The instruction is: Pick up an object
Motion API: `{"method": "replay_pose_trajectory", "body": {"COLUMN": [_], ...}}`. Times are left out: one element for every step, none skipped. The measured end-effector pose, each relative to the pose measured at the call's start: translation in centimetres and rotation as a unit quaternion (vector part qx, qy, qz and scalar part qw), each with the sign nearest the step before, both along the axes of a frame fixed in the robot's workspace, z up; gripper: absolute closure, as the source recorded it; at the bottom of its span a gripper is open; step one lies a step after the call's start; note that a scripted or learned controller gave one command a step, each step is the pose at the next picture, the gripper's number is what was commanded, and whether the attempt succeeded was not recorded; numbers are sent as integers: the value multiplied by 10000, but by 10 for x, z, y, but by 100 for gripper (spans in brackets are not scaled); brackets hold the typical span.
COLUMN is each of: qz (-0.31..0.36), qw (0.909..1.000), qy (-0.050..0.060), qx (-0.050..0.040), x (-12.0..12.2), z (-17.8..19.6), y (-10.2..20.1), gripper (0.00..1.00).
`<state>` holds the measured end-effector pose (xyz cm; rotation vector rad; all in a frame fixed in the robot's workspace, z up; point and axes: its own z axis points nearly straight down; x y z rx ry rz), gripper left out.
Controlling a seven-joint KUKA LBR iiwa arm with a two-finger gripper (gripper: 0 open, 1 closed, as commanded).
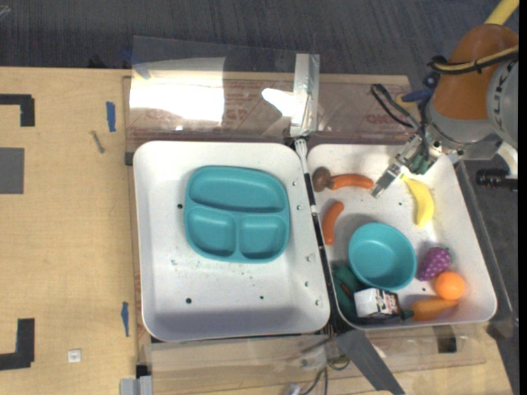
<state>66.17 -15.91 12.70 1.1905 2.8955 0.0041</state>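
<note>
Gripper (389,179) hangs over right bin (473,220), upper part, between carrot-like piece (350,182) and banana (421,199); finger spacing: cannot tell, nothing seen gripped.

Landmark: teal bowl (381,255), centre of right bin.
- Banana: up-right of bowl, long axis near vertical, slight curve, bare floor around it.
- Carrot-like piece: above bowl, long axis horizontal, brown round piece (320,178) at its left end.
- Orange sausage shape (332,220): left of bowl, near bin's left wall, steep diagonal.
- Purple grapes (435,262), orange (450,285): right of bowl, crowded.
- Teal divided tray (237,213): left of bowl, in left bin (165,262).
</note>
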Motion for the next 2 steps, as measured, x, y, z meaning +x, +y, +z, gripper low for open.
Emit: {"method": "replay_pose_trajectory", "body": {"qz": [-99,824], "qw": [9999,9966], "qy": [16,18], "qx": [6,-9], "x": [-61,-177], "z": [-35,-38], "y": [-38,-15], "gripper": [0,0]}}
